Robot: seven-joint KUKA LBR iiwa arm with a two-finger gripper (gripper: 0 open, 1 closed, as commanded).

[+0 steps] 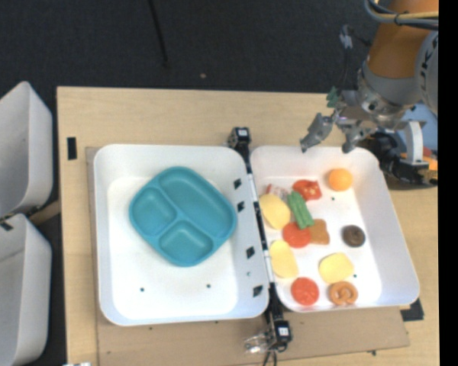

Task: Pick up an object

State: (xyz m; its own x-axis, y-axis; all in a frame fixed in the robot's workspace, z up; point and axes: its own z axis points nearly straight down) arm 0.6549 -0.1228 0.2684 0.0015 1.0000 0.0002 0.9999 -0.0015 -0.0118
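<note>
Overhead, the gripper (330, 139) is seen with jaws spread wide, nothing held, at the far edge of the right bin (393, 227); the wooden bench (153, 117) is surrounded by dark carpet (76, 29).

My fingers (330, 137) hang spread over the far rim of the right bin (393, 227), nothing between them. Below me the bin's far-left corner lies bare. Further in, the food crowds together: an orange ball (338, 178), a red piece (308, 189), a green piece (299, 210), leaving narrow gaps. The left bin (114, 280) has free floor around the teal tray (182, 215).
</note>
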